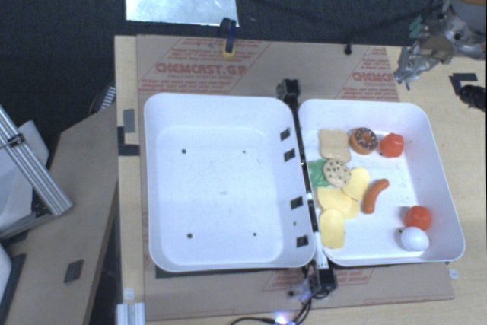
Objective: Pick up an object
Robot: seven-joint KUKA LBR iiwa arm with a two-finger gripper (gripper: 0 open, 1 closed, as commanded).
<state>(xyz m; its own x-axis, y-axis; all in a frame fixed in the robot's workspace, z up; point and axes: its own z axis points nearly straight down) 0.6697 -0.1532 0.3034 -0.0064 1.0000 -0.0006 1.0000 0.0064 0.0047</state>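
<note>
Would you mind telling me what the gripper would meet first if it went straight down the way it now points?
The gripper hangs beyond the right bin's far rim, pointing down and slightly left. Going straight on, it would probably meet the printed board under the bins first, not the toy food; depth is unclear.

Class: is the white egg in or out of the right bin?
In. The white egg lies inside the right bin, at its near right corner.
</note>
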